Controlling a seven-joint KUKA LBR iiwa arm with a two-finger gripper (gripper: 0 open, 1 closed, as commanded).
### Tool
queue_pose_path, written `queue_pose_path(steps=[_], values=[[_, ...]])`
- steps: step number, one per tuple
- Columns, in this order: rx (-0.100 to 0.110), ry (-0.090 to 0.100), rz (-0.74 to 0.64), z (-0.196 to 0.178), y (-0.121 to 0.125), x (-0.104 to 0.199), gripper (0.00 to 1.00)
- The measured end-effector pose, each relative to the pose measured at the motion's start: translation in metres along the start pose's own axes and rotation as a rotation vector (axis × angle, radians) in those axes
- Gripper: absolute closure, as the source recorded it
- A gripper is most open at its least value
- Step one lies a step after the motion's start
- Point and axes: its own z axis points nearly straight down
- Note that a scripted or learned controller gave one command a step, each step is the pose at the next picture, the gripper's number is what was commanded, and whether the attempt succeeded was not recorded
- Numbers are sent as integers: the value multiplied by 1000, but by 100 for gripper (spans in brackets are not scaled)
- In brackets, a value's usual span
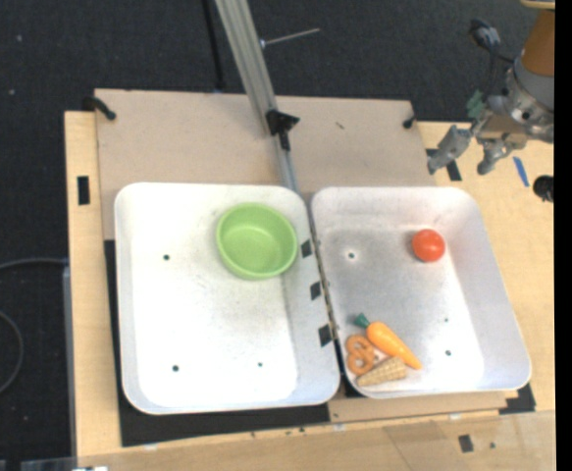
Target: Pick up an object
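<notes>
Grey metal makes up the pincer (469, 155), which hangs above the tabletop's (84, 263) far right corner, outside both bins, with its two fingers spread apart and nothing between them. An orange band on the arm (536, 47) shows just above the wrist.

Nearest to it lies the right bin (482, 263), a shallow white tray with rounded corners and a speckled, scuffed floor. A small, smooth red ball (428, 245) sits in its far half, well apart from the pincer. Down in the near left corner, three things huddle together: an orange toy carrot (391, 341) with a green tip, an orange pretzel-shaped piece (361, 353) just beside it, and a tan ridged cone (385, 371) touching the rim.

Edge to edge with it sits the left bin (148, 302), equally white and worn, holding a glossy lime-green bowl (256, 241) upright in its far right part.

Both bins rest on pale wood, with a duller brown board (187, 135) behind them and a black mat (217, 418) peeking out beneath the near edges. A ribbed aluminium post (251, 57) rises slantwise from between the bins. Dark speckled carpet (70, 27) surrounds everything, and a black cable (11, 322) curls at left.
</notes>
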Motion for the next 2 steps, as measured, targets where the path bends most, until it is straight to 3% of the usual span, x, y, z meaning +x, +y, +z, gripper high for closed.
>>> queue_pose_path(steps=[1,2], values=[[1,-1,-1,0,0,0,0],[4,0,0,63,-2,2,0]])
